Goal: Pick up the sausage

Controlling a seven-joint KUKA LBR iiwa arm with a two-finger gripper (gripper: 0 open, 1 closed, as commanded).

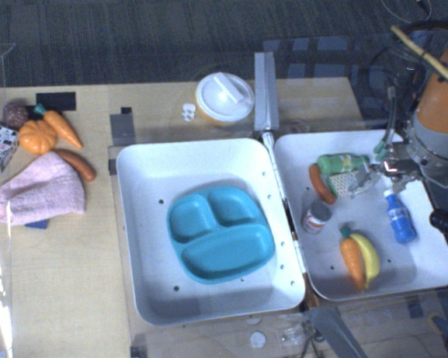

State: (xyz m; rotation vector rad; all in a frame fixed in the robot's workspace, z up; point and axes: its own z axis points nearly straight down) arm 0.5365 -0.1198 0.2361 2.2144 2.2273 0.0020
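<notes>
A reddish-orange sausage (319, 183) lies in the right bin (427, 273), near that bin's upper left. A green packet (338, 162) rests right beside it, to its upper right. My gripper (359, 178) hangs low over the bin just right of the sausage and below the green packet. Nothing can be seen held in it. The grey arm with its orange band (442, 104) comes in from the right edge.
The right bin also holds a small can (317, 217), a blue bottle (400, 218), a carrot (353, 261) and a banana (368, 255). A blue divided plate (221, 233) fills the left bin. A pink cloth (38, 192), toy vegetables and another sausage-like piece (78, 164) lie on the bench at left.
</notes>
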